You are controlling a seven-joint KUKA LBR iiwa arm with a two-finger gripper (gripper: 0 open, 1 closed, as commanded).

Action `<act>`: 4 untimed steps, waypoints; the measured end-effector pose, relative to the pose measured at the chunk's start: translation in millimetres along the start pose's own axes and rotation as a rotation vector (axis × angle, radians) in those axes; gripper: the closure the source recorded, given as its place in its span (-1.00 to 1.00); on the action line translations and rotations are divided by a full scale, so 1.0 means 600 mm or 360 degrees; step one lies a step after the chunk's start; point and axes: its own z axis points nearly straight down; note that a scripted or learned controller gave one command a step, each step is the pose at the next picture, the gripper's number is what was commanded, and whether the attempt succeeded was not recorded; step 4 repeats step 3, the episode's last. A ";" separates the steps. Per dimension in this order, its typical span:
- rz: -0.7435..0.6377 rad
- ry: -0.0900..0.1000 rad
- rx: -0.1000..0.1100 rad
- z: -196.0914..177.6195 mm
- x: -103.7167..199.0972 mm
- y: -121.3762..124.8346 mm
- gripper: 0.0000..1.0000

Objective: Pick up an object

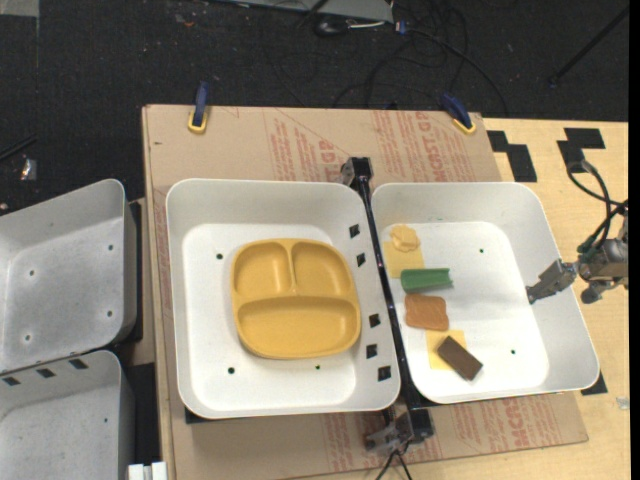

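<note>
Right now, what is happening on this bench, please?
The gripper is at the right edge of the right bin and holds nothing that can be seen. In that bin, near the divider, five small things lie in a row: a pale yellow piece, a green block, an orange-brown piece, a yellow flat piece and a dark brown block. The left bin holds a yellow divided plate. Nothing is picked up yet.
</note>
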 end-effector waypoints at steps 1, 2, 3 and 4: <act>-0.0007 -0.0005 -0.0017 -0.009 0.001 0.004 -1.00; -0.0003 -0.0001 -0.0011 0.093 0.010 -0.002 -1.00; -0.0004 -0.0001 -0.0012 0.178 0.028 -0.004 -1.00; -0.0004 -0.0001 -0.0012 0.178 0.028 -0.004 -1.00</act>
